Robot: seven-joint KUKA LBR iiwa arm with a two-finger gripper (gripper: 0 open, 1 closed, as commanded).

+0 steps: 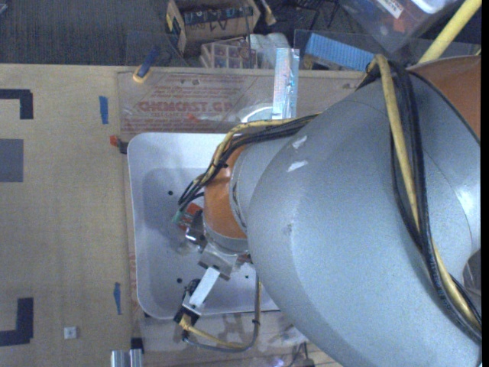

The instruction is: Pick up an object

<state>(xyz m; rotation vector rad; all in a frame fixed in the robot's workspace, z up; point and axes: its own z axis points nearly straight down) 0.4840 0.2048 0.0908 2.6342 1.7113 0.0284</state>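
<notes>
The grey arm, with its orange band above the wrist, reached from the right down into the left white bin. The gripper sat low over the bin floor, largely hidden beneath the wrist, so whether it was open or closed could not be told. A small green-and-red object lay on the bin floor just beside the gripper; whether it was gripped could not be told. Black and yellow cables ran along the arm. Behind the bin lay a cardboard sheet with red print, on the wooden bench.
</notes>
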